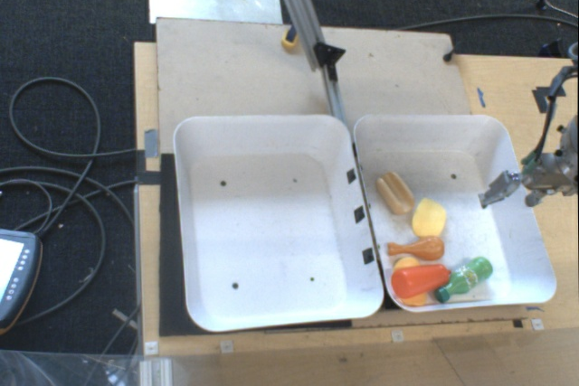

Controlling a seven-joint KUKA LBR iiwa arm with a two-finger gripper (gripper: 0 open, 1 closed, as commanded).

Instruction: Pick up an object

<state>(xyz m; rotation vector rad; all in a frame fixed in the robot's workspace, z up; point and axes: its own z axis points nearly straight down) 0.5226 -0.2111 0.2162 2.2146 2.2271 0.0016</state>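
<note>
Two shallow white plastic bins sit side by side on a pale wooden counter [398,59]. The left bin [194,194] holds nothing. The right bin [470,140] holds a cluster of toy foods near its left wall: a tan hot dog bun [394,193] farthest back, a yellow lumpy piece [429,218] just nearer, an orange drumstick [418,249] below that, then a red-orange carrot-shaped piece [420,279] touching a small green bottle [465,277]. The grey metal hand [500,189] hovers over the bin's right side, well apart from the foods, nothing between its fingers
</note>
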